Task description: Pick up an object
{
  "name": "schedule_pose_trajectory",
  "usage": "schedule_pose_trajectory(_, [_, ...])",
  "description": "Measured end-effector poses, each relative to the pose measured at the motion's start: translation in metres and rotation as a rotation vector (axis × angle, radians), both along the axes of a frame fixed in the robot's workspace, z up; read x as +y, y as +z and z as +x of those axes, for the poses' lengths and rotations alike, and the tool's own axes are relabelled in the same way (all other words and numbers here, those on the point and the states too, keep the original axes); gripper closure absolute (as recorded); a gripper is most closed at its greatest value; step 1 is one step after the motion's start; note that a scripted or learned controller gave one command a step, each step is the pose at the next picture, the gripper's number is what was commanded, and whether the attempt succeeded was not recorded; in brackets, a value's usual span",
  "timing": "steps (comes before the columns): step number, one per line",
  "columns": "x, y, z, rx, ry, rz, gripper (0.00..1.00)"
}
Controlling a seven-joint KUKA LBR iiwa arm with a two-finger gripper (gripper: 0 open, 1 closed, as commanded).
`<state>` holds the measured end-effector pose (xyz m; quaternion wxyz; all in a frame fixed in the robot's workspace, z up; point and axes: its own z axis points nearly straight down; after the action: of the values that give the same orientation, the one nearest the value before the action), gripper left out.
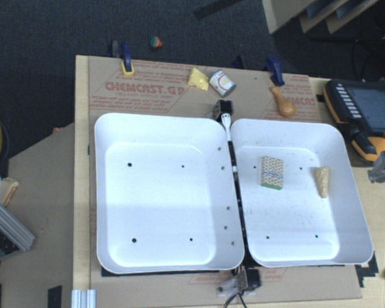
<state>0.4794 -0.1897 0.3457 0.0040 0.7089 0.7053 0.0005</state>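
Where the right bin (346,192) lies, patterned block (272,172), tan piece (322,181) apart

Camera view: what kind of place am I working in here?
Probably a robotics lab bench: two shallow white plastic bins side by side on a clamped brown cardboard sheet, and a black teach pendant at the bench's edge.

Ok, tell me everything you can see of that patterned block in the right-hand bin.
The patterned block is a small rectangular piece lying flat on the floor of the right bin, in its upper middle, long side running roughly up and down the view. Its top face is mottled tan, green and grey; it looks like a sponge or printed pad, though the material is unclear. Nothing touches it: a slim beige piece lies apart to its right.
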Motion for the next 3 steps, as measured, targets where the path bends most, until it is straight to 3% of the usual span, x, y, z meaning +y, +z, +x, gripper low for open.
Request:
schedule_pose_trajectory(1, [-0.037, 0.053, 0.0, -0.002, 0.001, -0.002, 1.0])
schedule_pose_trajectory(2, [-0.034, -0.032, -0.001, 0.013, 0.004, 0.008, 1.0])
schedule_pose_trajectory(3, [0.0, 0.143, 0.001, -0.013, 0.011, -0.002, 1.0])
